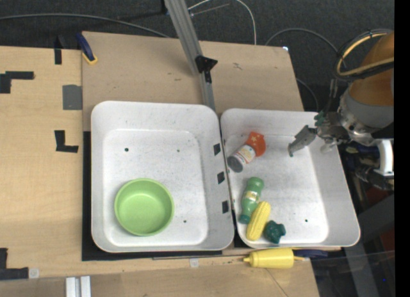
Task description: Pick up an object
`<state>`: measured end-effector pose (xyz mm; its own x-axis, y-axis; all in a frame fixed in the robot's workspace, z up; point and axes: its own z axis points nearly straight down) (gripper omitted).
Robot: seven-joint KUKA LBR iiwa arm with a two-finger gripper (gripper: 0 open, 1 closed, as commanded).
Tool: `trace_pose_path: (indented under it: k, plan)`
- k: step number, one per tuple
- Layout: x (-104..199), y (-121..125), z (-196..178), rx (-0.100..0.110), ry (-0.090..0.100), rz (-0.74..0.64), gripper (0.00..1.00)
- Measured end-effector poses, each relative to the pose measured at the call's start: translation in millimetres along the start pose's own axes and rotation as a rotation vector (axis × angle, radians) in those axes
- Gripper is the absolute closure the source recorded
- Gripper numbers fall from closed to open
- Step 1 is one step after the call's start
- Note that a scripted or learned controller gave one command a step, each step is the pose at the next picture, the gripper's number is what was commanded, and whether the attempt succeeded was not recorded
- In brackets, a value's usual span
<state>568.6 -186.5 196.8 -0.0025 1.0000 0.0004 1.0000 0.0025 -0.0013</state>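
In the right bin (327, 219) lie an orange-capped bottle (247, 150) on its side, a green bottle (251, 197), a yellow corn-like piece (258, 219) and a small dark green object (275, 231). My gripper (300, 141) hangs over the bin's upper right part, to the right of the orange-capped bottle and apart from it. Nothing shows between its fingers.
The left bin (109, 123) holds a light green bowl (144, 207). A yellow bottle (271, 258) lies on the bench just in front of the right bin. A grey pole (186, 27) slants down to the bins' shared back edge.
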Motion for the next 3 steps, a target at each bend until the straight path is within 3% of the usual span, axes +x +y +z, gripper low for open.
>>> trace_pose_path:
  k: [1, 2, 3]
  plan:
    - [0, 0, 0, 0.000, 0.000, 0.000, 0.00]
    - [-7, 1, 61, 0.006, 0.000, 0.002, 0.00]
    - [-7, 1, 109, -0.002, -0.003, 0.001, 0.00]
